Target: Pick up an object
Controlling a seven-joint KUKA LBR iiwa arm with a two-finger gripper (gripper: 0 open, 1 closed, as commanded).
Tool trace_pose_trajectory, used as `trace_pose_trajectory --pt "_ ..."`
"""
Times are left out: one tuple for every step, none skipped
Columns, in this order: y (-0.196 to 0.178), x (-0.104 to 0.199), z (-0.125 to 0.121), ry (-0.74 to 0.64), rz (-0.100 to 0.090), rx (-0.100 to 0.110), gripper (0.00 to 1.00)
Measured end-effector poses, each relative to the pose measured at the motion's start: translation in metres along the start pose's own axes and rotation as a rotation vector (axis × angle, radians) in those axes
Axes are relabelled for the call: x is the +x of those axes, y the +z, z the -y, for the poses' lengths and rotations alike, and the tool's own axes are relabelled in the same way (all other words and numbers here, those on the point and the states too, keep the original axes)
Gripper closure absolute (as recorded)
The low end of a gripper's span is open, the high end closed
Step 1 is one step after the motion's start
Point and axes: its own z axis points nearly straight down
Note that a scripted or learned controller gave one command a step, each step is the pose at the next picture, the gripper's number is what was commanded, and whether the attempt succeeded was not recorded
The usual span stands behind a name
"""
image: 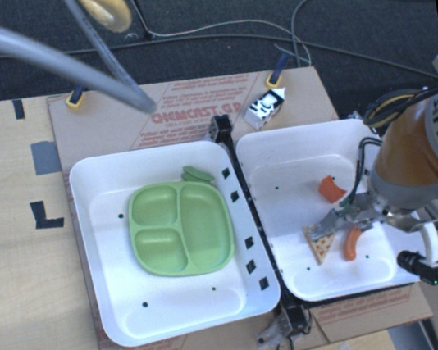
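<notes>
The gripper [333, 223] hangs low in the right bin [282, 155], its fingers spread above a pizza slice [321, 245] near the front wall. A sausage [352, 243] lies just beside the slice; a red piece [331, 188] sits farther back. A green divided plate [181, 227] fills the left bin [100, 231].

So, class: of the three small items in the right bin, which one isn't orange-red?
The pizza slice toy, tan and triangular, lying left of the gripper. The other two pieces are orange-red.
</notes>
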Motion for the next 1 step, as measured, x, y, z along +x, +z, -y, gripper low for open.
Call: trace_pose_trajectory --pt "-0.0154 0.0021 -0.0045 -0.002 -0.003 -0.011 1.0"
